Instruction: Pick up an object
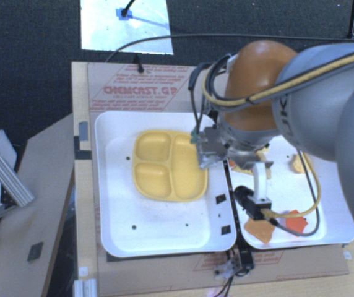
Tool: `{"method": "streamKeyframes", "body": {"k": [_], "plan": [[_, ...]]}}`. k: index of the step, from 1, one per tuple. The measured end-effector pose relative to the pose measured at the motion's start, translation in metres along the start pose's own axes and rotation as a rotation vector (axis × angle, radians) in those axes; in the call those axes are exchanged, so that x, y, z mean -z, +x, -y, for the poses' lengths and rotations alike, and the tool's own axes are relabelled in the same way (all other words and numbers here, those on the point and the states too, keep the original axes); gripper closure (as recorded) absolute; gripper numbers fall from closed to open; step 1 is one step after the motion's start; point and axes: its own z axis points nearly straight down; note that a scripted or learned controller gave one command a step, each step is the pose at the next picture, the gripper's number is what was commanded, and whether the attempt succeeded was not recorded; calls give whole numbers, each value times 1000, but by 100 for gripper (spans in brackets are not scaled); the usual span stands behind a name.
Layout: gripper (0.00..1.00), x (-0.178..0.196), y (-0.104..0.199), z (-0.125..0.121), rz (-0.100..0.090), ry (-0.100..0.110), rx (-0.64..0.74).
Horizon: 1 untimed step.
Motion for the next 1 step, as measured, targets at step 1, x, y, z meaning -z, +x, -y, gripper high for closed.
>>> {"method": "streamKeyframes", "body": {"k": [1], "plan": [[0, 0, -3, -1, 1, -1, -7]]}}
